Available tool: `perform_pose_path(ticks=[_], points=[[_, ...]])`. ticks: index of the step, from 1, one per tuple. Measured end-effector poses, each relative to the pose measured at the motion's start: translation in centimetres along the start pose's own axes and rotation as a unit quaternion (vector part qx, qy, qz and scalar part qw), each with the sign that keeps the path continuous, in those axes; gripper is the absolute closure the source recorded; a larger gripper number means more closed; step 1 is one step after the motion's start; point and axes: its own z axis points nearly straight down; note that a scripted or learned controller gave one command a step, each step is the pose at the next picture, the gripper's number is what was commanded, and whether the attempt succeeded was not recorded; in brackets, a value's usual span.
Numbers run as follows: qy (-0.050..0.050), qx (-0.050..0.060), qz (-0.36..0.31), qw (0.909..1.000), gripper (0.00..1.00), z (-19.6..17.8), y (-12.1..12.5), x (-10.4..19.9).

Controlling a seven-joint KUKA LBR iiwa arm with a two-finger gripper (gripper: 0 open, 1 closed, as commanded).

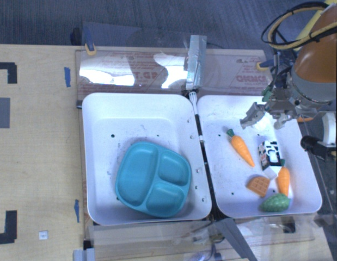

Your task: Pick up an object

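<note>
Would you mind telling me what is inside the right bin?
The right bin holds two carrots, a black-and-white carton, a waffle and a green toy. Anything beneath them is covered.

Two carrots (243, 149), two bins (97, 113)

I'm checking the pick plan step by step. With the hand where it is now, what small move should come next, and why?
Probably shift the hand toward the near side of the right bin and lower it over the long carrot. The hand hangs open above the bin's far end with nothing between its fingers, and that carrot lies apart from the cluster of other items.
</note>
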Motion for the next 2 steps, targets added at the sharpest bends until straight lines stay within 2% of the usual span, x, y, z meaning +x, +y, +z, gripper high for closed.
perform_pose_path(ticks=[1,2], points=[[0.001,0.007,-0.068,0.9977,0.00,10.7,2.5,-1.0],[0.001,0.001,-0.188,0.9822,0.00,17.7,2.4,-3.4]])
